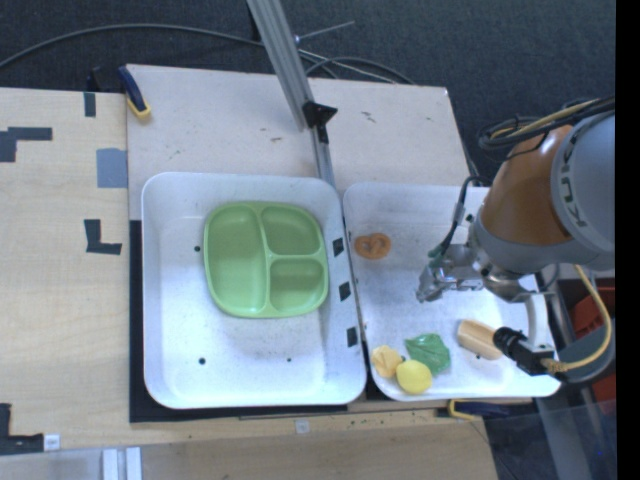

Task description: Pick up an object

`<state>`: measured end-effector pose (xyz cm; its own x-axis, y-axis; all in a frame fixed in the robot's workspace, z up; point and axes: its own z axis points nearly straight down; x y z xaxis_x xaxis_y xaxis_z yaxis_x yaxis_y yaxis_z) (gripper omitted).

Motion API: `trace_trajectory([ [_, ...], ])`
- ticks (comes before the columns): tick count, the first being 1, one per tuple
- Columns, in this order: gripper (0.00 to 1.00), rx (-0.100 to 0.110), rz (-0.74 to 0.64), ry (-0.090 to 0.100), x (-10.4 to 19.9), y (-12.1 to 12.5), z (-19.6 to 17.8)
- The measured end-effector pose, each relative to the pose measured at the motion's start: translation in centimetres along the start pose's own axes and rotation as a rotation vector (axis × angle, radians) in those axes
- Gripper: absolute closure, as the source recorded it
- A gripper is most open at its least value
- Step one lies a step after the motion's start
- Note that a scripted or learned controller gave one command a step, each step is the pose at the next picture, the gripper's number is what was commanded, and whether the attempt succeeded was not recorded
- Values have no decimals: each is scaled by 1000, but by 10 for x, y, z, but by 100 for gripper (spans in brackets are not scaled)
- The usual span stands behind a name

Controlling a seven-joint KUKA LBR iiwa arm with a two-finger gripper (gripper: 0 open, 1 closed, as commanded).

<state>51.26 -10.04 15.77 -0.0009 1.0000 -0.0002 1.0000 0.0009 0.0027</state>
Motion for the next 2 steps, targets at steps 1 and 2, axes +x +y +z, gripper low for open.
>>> trace_trajectory([
  [1,100,-2,-1,-1,3,7,-61],
  [2,100,3,-1,1,3,7,-69],
])
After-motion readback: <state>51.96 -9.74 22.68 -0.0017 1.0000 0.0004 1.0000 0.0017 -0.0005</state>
